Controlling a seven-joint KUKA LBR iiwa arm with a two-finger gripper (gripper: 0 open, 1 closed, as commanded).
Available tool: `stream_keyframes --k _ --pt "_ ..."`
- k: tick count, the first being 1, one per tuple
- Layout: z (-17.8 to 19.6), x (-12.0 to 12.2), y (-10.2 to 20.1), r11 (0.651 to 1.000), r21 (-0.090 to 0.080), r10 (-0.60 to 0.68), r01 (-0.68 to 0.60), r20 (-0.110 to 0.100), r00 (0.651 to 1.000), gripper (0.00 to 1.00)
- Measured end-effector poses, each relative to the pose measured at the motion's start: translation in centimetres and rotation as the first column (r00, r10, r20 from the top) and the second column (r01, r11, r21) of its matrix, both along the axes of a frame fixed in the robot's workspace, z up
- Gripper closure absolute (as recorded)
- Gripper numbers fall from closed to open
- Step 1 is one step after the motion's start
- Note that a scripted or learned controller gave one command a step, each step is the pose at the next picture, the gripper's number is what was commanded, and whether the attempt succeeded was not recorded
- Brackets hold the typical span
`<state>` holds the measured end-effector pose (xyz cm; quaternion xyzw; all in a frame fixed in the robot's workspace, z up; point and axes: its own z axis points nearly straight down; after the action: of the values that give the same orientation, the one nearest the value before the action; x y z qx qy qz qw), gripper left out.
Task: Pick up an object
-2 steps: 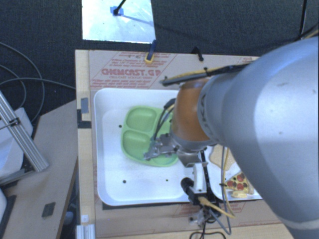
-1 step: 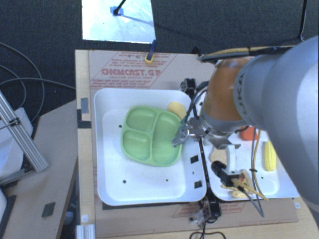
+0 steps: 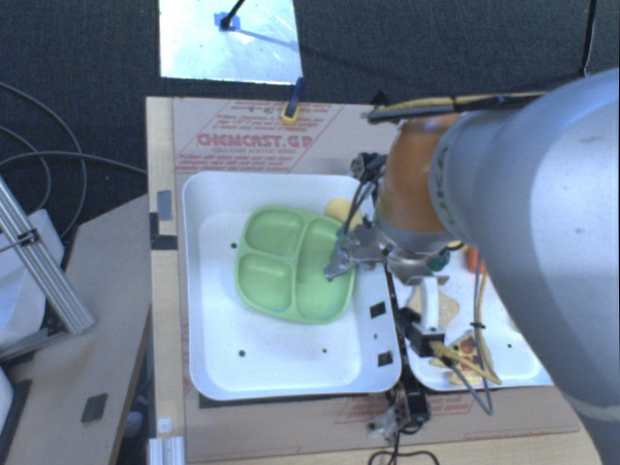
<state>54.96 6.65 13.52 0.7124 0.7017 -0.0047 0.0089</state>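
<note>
Down in the left shallow white plastic bin (image 3: 208, 356) lies a pale green plastic tray (image 3: 291, 264) with rounded corners, split into three compartments: two smaller ones on its left side, one long one along its right. It lies flat on the bin floor, turned a little askew, nearer the bin's right wall than its left. The gripper (image 3: 339, 260) is right at the tray's right edge, low over the long compartment, with dark metal parts overlapping the green rim. Whether those fingers are spread or closed, I cannot tell; the wrist and cabling crowd the spot, and nothing shows clearly pinched between them.

Just behind the gripper, at the bin's far right corner, a small pale yellow rounded object (image 3: 338, 208) peeks out, partly hidden by the wrist. The big grey arm (image 3: 542, 221), with its orange band (image 3: 412, 177), sweeps in from the right and covers much of the right white bin (image 3: 528, 361). In that bin a clutter of yellowish and orange pieces (image 3: 465, 352) shows below the arm, too jumbled to name. Both bins sit on a brown cardboard sheet with red printing (image 3: 254, 136).
</note>
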Motion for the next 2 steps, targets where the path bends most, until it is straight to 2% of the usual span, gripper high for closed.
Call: stream_keyframes --k 1,2 --pt "0.8 0.0 -1.2 1.000 -0.021 -0.007 0.007 0.000 1.000 1.00" --pt "5.2 0.4 -9.7 1.000 0.015 0.007 -0.007 0.000 1.000 1.00"
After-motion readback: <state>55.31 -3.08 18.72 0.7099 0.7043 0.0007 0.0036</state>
